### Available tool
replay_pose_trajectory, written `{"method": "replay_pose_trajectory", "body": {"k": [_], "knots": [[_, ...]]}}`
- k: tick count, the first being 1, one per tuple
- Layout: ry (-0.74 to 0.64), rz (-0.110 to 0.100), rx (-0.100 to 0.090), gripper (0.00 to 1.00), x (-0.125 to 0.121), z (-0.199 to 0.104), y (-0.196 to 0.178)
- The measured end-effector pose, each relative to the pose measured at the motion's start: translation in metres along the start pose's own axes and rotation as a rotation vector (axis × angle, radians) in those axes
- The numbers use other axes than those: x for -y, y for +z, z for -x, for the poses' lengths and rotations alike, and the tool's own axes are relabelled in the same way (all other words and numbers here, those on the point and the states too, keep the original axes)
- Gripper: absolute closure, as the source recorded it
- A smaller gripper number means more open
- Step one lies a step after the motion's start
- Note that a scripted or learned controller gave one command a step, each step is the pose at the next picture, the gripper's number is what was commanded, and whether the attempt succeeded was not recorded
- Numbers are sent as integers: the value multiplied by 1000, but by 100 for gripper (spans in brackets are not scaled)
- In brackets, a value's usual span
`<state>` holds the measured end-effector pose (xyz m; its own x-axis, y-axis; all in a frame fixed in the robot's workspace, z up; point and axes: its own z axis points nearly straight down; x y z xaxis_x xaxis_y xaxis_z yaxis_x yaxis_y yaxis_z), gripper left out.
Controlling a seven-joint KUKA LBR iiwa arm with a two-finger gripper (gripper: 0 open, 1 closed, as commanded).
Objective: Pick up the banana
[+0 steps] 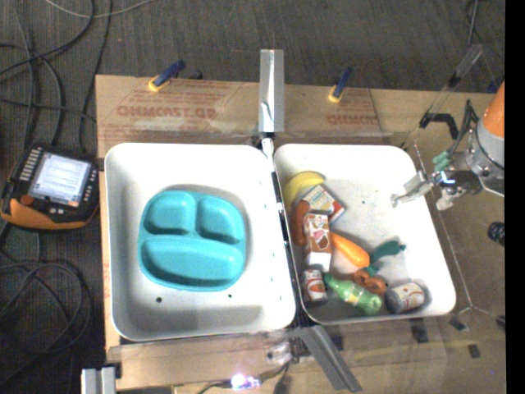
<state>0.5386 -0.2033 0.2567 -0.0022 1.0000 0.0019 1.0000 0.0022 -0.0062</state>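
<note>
- The hand [408, 191] hovers at the right bin's [426, 302] far right edge, holding nothing; how wide it stands, I cannot tell.
- The banana [299, 184] lies well left of the hand, beside a small box [320, 199].

Two bins sit side by side on the bench [238, 109]. The left bin [123, 302] holds a tray [194, 239] near its middle. In the right bin [385, 158], the banana [298, 184] lies at the rear left corner, a small box [321, 200] overlapping its front. A carton [318, 238] lies in front of that along the left wall, with a can [313, 284] at the front left. A carrot [361, 253] lies right of the carton; a bottle [354, 294] and another can [406, 296] line the front wall. The gripper [426, 183] hangs over the bin's right rear edge. A pendant [51, 187] rests left of the bench.
</note>
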Motion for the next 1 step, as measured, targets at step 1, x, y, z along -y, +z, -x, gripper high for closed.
{"method": "replay_pose_trajectory", "body": {"k": [1], "knots": [[-229, 0, 0, 0, -60, -66, 96]]}}
